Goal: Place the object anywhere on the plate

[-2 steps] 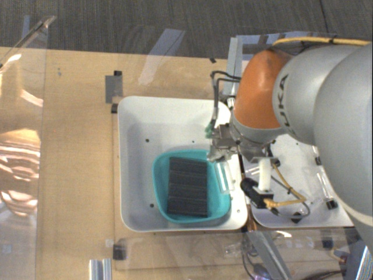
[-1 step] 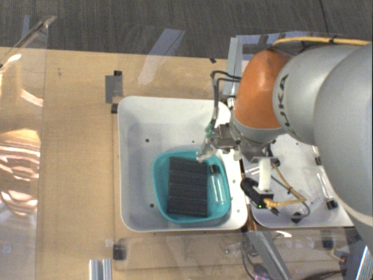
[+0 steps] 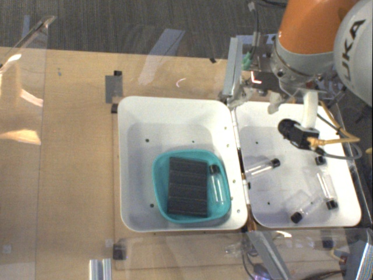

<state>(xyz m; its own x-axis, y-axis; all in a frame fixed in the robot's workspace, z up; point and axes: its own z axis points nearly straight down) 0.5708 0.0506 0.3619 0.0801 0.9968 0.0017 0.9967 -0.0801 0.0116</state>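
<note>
While the arm (image 3: 315,34) hangs over the right bin (image 3: 262,206) | grip state unclear | vial (image 3: 218,185) lies on teal plate (image 3: 159,177)

A clear vial (image 3: 218,185) lies on the teal plate (image 3: 161,185).

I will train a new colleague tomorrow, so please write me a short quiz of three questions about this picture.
1. True or false: the teal plate lies in the right bin.
2. What lies on the plate beside the dark ridged block? A) a clear vial B) a spoon C) a red cube
3. Short answer: apart from the plate, where do other clear vials lie?

Key:
1. False; it lies in the left bin.
2. A
3. In the right bin.
</note>
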